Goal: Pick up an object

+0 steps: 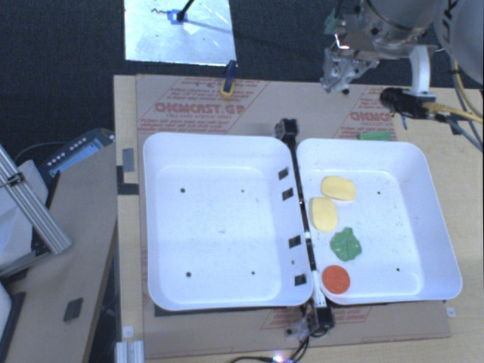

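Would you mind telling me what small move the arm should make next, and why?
Probably swing the gripper toward the camera and over the right bin: it hangs beyond the bin's far edge, while the two yellow pieces, green piece and red-orange disc lie along the bin's left side.

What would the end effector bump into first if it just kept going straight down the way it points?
Probably the brown board behind the right bin, since the end effector hangs above it; depth is hard to judge.

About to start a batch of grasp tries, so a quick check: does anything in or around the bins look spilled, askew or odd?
Nothing stands out. Two yellow pieces, a green piece and a red disc lie in a loose line along the right bin's left side. The hand hangs above the bench, behind that bin.
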